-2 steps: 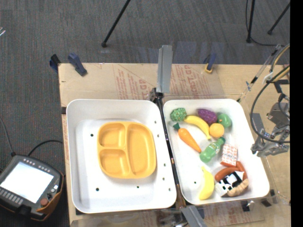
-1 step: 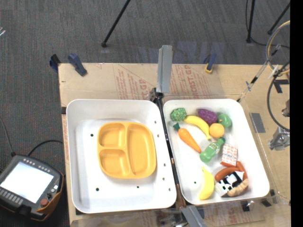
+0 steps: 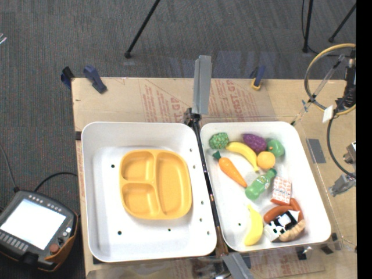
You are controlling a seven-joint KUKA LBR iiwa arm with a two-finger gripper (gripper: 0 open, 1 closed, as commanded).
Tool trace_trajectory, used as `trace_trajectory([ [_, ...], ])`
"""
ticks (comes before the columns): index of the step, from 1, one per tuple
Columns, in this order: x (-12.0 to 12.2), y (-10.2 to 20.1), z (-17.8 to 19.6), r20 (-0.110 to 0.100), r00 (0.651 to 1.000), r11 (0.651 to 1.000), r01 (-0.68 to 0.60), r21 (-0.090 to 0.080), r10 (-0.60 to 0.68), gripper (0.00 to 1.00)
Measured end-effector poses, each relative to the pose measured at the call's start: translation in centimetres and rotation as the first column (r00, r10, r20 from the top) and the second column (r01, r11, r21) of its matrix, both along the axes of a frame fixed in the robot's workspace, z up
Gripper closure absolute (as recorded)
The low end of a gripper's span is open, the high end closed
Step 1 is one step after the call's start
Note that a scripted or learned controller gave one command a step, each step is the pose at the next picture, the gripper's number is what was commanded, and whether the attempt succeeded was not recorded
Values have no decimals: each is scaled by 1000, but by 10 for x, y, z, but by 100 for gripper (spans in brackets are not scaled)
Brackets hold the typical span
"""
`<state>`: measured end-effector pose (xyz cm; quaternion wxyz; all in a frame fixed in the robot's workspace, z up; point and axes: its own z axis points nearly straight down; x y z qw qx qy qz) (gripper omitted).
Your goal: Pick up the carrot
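Your carrot (image 3: 232, 171) lies slantwise in the right bin (image 3: 311, 176), touching nothing but the bin floor, just below the broccoli (image 3: 219, 140) and beside the upper banana (image 3: 243, 153). A green bottle (image 3: 259, 185) sits near its tip. End effector state: cannot tell.

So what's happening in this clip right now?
Nothing is being handled yet. The orange toy carrot with a green top lies untouched in the right white bin, between a green toy broccoli, a yellow toy banana and a green plastic bottle. The left white bin holds a yellow divided plate.
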<state>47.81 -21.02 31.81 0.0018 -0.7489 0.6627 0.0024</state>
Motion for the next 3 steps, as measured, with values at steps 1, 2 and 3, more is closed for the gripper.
trace_trajectory([
  [1,0,9,23,5,956,956,-293,-1,293,100],
  [2,-1,16,-15,2,816,816,-578,2,578,100],
  [3,19,10,6,9,518,518,-855,-4,855,100],
])
